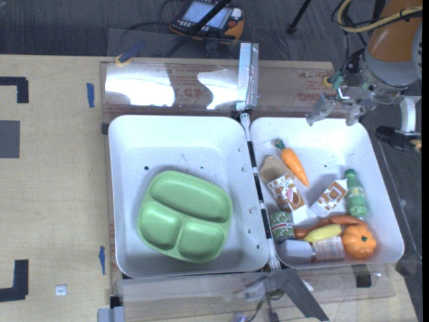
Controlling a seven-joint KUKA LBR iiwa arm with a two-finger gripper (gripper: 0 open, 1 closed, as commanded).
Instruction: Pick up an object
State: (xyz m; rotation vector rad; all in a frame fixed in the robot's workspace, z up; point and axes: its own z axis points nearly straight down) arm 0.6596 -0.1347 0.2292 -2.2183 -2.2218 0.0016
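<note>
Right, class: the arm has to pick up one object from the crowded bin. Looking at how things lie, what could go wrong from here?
1. The items in the right bin are packed tight: the orange pumpkin, yellow banana and a bottle touch, so a grasp might catch two or nudge neighbours.
2. The green bottle lies close to the bin's wall, leaving little room.
3. The gripper hangs over the bin's far rim, away from the carrot, so a straight descent could hit bare floor.
</note>
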